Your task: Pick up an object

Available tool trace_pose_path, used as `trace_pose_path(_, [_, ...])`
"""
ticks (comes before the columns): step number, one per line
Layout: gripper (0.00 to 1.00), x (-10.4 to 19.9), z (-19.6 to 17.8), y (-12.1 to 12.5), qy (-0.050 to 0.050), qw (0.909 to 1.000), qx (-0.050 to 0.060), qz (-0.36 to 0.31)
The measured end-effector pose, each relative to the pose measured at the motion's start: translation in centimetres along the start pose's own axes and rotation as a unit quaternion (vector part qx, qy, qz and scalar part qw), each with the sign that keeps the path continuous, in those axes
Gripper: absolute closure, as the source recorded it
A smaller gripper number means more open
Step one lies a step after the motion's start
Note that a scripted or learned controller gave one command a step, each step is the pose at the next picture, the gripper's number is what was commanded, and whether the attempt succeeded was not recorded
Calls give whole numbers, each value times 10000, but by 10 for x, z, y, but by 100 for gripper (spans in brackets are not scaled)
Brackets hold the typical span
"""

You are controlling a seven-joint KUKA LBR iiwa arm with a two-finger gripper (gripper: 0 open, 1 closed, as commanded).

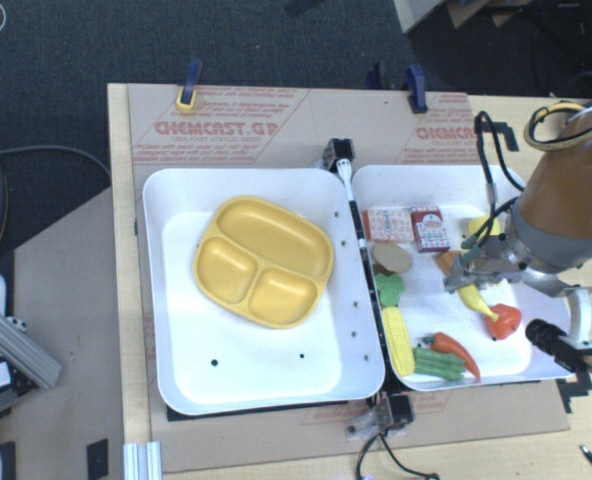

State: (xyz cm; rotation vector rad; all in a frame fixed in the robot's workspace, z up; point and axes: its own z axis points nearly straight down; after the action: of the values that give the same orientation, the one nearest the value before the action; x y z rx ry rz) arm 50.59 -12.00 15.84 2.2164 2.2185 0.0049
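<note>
The end effector (468,271) is lowered into the right bin (431,180) over a banana (479,303) lying beside a red pepper (505,321); whether it is closed cannot be told

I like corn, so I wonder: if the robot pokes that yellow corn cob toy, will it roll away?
Probably a little. The yellow corn cob toy looks long and rounded, so a sideways push could roll it. It lies along the right white bin's left wall, which would likely stop it soon. It looks like moulded plastic, so probably stiff and light.
</note>
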Motion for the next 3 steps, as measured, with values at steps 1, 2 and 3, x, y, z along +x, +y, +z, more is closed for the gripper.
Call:
trace_pose_path(1, [100, -10, -57, 4, -2, 10000, 2, 2])
trace_pose_path(2, [100, -10, -67, 5, 2, 10000, 13, -2])
trace_pose_path(3, [100, 18, -72, 52, 4, 10000, 4, -20])
